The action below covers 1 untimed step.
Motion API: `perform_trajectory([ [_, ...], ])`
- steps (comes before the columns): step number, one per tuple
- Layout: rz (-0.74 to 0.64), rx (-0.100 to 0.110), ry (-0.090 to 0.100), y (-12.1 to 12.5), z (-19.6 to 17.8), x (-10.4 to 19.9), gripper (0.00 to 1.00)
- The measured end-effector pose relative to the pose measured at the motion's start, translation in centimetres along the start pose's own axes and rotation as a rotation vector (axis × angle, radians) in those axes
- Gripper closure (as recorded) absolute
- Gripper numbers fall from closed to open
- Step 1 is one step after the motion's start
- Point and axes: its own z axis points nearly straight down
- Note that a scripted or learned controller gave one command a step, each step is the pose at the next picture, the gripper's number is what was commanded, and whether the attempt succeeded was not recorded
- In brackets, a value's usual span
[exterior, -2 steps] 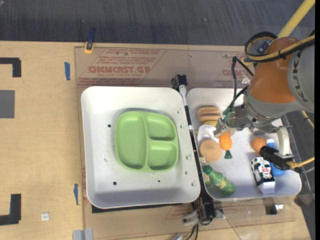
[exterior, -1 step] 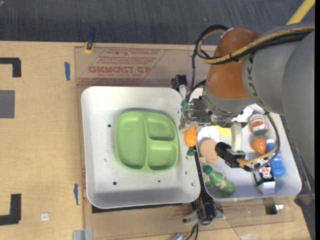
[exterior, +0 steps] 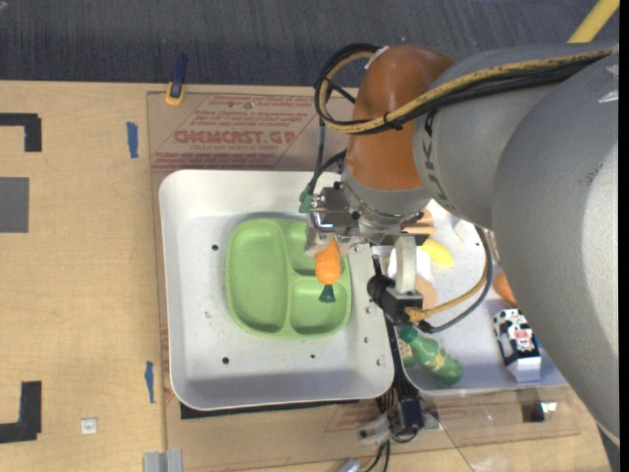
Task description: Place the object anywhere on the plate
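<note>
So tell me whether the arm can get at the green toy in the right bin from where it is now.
Probably yes. The green toy lies uncovered near the right bin's front edge, nothing piled on it. The arm hangs over the green plate with a carrot below its wrist.

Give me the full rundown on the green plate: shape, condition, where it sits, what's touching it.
The green plate is a rounded, glossy, plastic-looking dish, divided by raised ridges into one large left compartment and smaller ones on the right. It lies flat on the floor of the left white bin. An orange carrot-like toy hangs over its right side beneath the gripper; contact is unclear.
</note>
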Motion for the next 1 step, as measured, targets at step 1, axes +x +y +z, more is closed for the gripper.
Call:
perform_trajectory([
  [1,0.002,0.0,-0.003,0.04,-0.03,-0.27,0.0],
])
